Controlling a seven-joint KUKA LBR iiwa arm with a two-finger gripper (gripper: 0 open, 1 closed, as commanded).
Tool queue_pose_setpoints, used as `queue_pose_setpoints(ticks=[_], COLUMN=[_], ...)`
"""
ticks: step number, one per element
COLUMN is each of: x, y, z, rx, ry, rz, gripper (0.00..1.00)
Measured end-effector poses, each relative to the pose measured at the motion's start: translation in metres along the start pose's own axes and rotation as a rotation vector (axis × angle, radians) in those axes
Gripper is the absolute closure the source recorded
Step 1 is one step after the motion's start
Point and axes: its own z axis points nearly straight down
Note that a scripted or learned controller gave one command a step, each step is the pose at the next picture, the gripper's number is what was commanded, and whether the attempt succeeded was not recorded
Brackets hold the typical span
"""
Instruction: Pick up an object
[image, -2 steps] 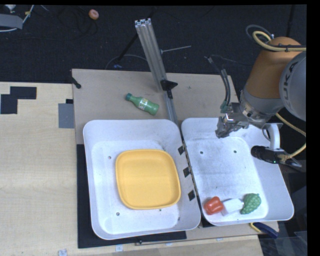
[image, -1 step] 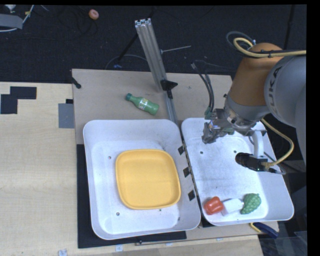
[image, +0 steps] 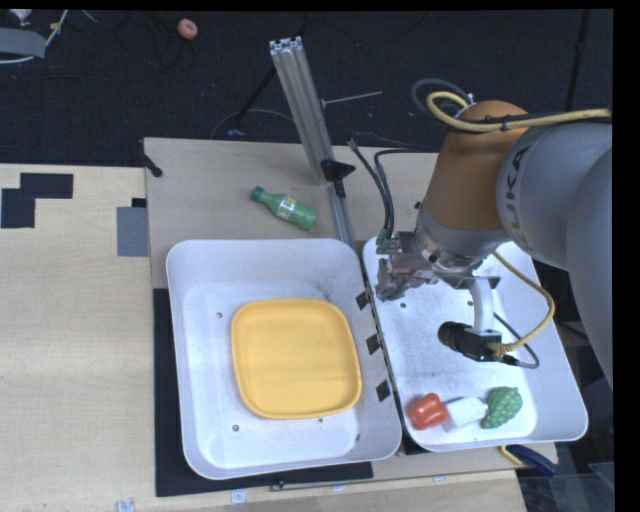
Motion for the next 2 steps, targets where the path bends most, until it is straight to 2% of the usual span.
queue_pose_setpoints(ticks=[2], x=[0.099], y=[-0.039], z=[0.000], rx=[0.000], ry=[0.000], rz=[0.000], gripper=[1.00])
